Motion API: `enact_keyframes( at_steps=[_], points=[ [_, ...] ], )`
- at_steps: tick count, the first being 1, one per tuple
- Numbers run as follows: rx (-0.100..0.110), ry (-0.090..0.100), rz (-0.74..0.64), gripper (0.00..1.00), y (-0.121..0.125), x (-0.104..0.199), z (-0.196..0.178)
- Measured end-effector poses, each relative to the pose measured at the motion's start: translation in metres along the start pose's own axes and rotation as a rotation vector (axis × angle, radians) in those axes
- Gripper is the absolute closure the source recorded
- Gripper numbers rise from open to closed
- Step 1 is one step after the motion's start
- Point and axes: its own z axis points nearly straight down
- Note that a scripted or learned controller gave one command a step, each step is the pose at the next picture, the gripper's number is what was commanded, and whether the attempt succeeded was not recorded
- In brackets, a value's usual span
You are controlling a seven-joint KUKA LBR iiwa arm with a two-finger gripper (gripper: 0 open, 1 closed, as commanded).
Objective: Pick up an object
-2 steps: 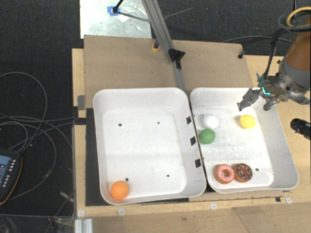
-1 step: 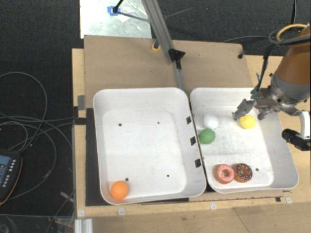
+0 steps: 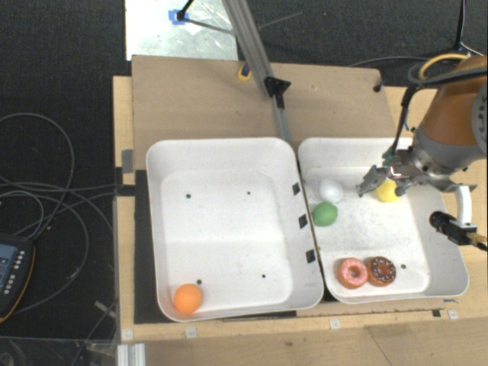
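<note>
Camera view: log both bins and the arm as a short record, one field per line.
left bin: orange ball in its near left corner
right bin: white ball, green ball, yellow ball, pink-iced donut, chocolate-iced donut
arm: tool low over the right bin, beside the yellow ball
grasp: cannot tell

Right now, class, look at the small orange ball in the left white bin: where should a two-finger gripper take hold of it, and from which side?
Probably grip the small orange ball across its widest middle, coming straight down from above. It is round, so any pair of opposite sides serves, but it lies close to the left white bin's near-left corner, whose walls crowd a sideways approach. Set the fingers along the diagonal running out of the corner.
</note>
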Motion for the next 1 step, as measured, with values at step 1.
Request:
enact_keyframes(
  at_steps=[1],
  points=[
    [0.002,0.001,0.0,0.0,-0.0053,0.0073,0.0591]
  ],
)
